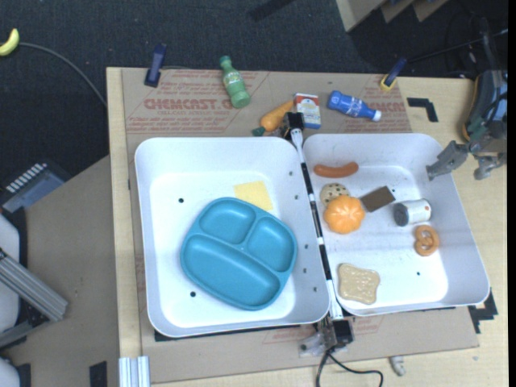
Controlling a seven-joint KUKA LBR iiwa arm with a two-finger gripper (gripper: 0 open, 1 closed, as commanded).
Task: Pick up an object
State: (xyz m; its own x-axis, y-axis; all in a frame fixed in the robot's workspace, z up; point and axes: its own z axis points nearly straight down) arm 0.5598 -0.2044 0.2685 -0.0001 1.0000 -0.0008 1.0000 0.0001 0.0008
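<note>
The right bin holds a sausage, a cookie, an orange, a dark brown block, a small white cylinder, a pretzel and a slice of toast. My gripper hovers at this bin's far right rim, above and to the right of the cylinder. It is open, with nothing between its fingers.
The left bin holds a blue divided plate and a yellow cheese slice. Behind the bins on the board lie a green bottle, a carrot, a small carton and a blue bottle.
</note>
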